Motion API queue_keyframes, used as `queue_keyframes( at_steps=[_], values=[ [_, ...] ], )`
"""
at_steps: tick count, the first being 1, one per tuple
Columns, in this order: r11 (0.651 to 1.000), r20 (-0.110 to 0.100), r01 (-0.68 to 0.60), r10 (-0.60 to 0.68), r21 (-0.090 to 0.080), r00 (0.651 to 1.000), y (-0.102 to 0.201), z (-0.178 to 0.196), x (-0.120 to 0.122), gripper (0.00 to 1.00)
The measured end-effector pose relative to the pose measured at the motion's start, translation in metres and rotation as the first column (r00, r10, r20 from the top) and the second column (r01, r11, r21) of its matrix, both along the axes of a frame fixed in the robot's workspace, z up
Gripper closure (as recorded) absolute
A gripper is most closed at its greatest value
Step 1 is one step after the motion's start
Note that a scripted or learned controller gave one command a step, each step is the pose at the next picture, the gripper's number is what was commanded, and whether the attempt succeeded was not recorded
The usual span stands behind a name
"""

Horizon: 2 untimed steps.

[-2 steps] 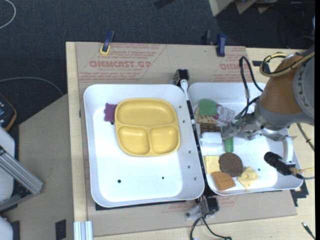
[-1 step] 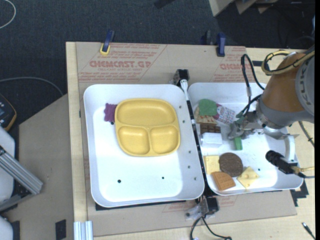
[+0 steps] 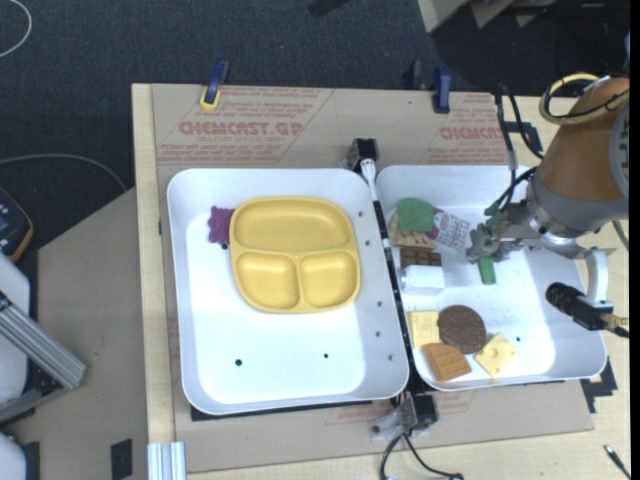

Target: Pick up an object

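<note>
Nothing lifted yet — our claw [image 3: 487, 251] hangs low in the right bin [image 3: 560, 363]. We can't tell its state — grasp left.

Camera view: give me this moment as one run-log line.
end effector: over right bin, by green piece | grasp: unconfirmed | yellow tray: left bin

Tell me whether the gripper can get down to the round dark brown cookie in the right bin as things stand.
Probably yes. The round dark brown cookie lies on top at the near end of the right white bin, nothing over it. The gripper hangs over the same bin, just beyond it.
</note>
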<state>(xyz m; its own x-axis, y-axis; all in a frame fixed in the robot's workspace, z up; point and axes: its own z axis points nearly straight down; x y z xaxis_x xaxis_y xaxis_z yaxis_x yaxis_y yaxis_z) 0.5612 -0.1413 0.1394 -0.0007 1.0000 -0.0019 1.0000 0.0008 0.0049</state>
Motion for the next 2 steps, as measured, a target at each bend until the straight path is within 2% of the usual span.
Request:
queue_keyframes(
  at_steps=[2],
  values=[
    [1.0, 0.002, -0.001, 0.001, 0.0, 1.0, 0.0, 0.089, 0.0, 1.0]
  ],
)
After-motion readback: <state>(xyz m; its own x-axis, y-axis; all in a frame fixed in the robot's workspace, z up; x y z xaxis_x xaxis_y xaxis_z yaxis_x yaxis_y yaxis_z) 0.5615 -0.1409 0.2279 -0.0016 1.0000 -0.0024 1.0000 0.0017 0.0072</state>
